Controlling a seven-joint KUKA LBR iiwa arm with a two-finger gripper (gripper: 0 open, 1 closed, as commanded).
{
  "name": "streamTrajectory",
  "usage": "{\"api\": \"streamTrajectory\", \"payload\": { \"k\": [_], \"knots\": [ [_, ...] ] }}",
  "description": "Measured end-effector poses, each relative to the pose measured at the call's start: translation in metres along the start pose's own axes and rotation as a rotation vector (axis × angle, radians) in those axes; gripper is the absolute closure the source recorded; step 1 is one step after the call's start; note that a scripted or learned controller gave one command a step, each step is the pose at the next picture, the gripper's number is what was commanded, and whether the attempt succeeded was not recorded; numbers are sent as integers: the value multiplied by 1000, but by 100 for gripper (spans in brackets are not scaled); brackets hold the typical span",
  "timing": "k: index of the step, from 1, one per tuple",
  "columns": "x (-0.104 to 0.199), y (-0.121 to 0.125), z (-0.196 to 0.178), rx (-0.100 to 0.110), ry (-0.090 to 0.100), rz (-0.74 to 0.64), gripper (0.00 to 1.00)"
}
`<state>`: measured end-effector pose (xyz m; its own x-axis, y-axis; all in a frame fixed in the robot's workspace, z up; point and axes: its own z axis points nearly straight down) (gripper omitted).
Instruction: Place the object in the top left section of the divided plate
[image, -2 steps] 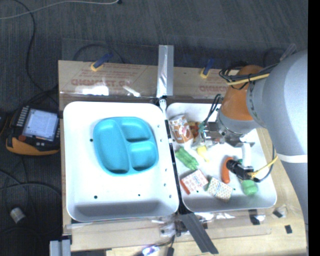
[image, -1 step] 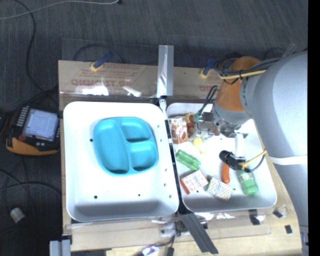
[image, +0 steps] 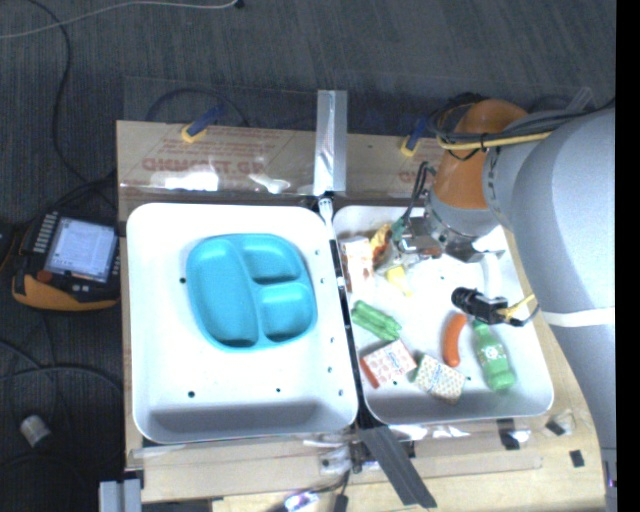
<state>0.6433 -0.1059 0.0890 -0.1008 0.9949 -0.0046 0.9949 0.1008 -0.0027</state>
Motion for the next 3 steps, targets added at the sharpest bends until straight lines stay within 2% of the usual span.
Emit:
{"api": "streamTrajectory", "payload": {
  "k": [1, 2, 3],
  "knots": [
    [1, -1, -1, -3, -8, -155, 100],
    [-39, 21, -61, -1, -2, -297, 100],
    [-11, -26, -20, -25, -7, -414, 100]
  ]
}}
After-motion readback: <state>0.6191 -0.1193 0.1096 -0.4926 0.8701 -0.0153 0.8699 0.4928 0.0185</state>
